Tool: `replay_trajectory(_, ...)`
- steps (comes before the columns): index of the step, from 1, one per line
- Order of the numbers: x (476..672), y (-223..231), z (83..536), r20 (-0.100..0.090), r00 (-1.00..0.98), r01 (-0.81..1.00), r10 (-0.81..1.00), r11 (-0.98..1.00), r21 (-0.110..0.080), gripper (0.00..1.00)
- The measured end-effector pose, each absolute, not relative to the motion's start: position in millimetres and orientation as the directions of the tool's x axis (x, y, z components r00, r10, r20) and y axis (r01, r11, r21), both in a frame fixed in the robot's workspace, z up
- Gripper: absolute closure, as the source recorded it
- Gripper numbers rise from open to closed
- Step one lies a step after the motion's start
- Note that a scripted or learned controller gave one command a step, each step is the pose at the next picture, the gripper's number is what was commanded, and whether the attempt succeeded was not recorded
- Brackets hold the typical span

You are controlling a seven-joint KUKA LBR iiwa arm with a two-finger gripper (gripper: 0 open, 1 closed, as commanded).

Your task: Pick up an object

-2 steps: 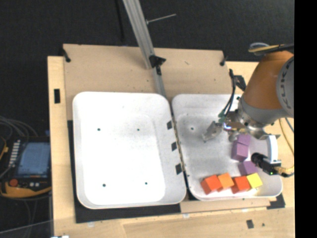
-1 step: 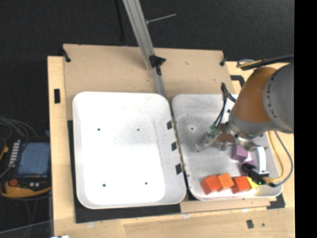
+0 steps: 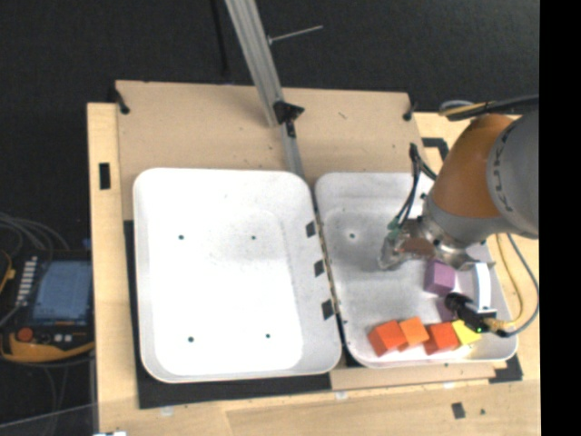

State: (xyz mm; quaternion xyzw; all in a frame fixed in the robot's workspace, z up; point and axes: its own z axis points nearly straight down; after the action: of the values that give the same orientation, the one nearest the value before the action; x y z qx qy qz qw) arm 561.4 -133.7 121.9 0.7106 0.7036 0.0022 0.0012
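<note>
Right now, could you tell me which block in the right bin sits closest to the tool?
The purple block, just right of the tool; the orange blocks lie farther off along the bin's near edge.

You look down on a pale wooden bench top (image 3: 109, 243) with a tan board (image 3: 200, 125) laid across its far edge. Around it the floor is dark, speckled carpet (image 3: 91, 25). A slanted grey metal rail (image 3: 254, 44) crosses the far edge, and a blue-screened handheld pendant (image 3: 54, 298) lies left.
</note>
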Motion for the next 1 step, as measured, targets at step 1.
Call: replay_trajectory(1,567.7,-126.1,180.8,-0.001,-0.004,1.000,1.000,0.004,0.008,1.00)
